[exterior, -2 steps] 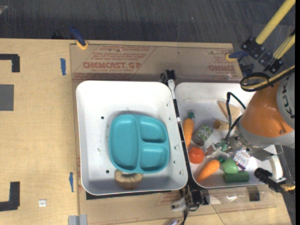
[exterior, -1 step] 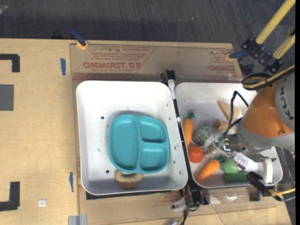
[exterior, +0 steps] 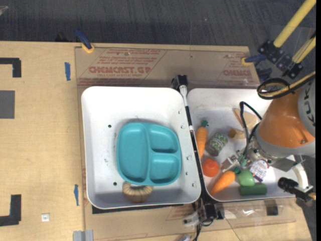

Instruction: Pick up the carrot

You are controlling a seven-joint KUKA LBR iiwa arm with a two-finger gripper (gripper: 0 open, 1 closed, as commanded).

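An orange carrot (exterior: 201, 139) with a small green top lies lengthwise at the left wall of the right bin (exterior: 220, 102). A second orange, tapered, carrot-like piece (exterior: 222, 181) lies near the bin's front, its thick end beside a green piece (exterior: 246, 177). My gripper (exterior: 240, 160) hangs low over the middle of the right bin, below the orange wrist band (exterior: 282, 127). It is just above and right of the tapered orange piece, and well right of the upright carrot. The arm hides much of the gripper.
The right bin also holds a red tomato (exterior: 210, 167), a small can (exterior: 217, 142), a green block (exterior: 253, 190), a wooden wedge (exterior: 246, 118) and a small nut (exterior: 232, 132). The left bin (exterior: 100, 134) holds a teal divided plate (exterior: 149, 153) and a brown ring (exterior: 137, 191).
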